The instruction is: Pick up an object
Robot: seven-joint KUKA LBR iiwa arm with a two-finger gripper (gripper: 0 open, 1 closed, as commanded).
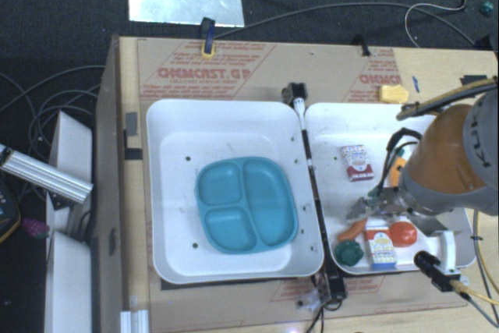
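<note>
Gripper (pixel 368 207) low in right bin (pixel 331 121), lower right of frame, just above orange carrot-like piece (pixel 352 230), near small carton (pixel 380 246) and red tomato (pixel 403 234); grip state can't be told.

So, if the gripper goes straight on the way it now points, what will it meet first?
Probably the orange carrot-shaped toy, lying just ahead of the gripper in the right bin. Depth is unclear from above.
</note>
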